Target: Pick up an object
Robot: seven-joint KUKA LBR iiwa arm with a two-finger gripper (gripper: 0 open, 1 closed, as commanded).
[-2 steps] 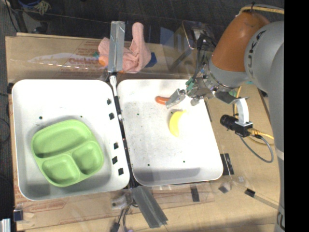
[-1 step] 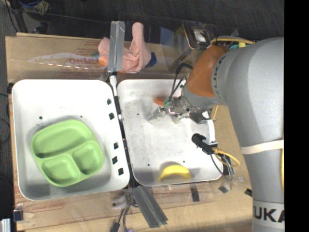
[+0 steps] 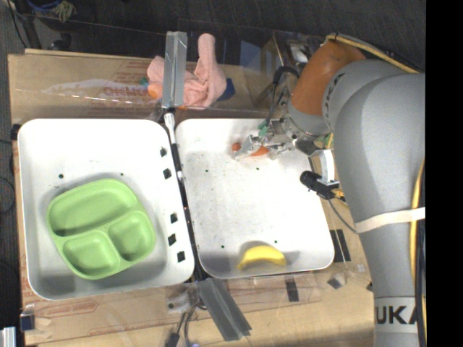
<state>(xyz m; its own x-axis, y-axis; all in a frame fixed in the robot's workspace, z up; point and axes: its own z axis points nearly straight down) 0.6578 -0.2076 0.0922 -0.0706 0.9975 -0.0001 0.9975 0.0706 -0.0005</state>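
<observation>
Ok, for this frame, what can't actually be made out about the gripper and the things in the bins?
- Gripper: too small and cluttered in the camera view to tell its state.
- Small orange object: touching the gripper's tip; too small to identify or judge as held.
- Banana: near the right bin's front rim; its lower edge merges with the rim.
- Pink cloth: partly hidden behind the grey post.

Brown bench (image 3: 79,78) under two white bins (image 3: 43,136).
</observation>
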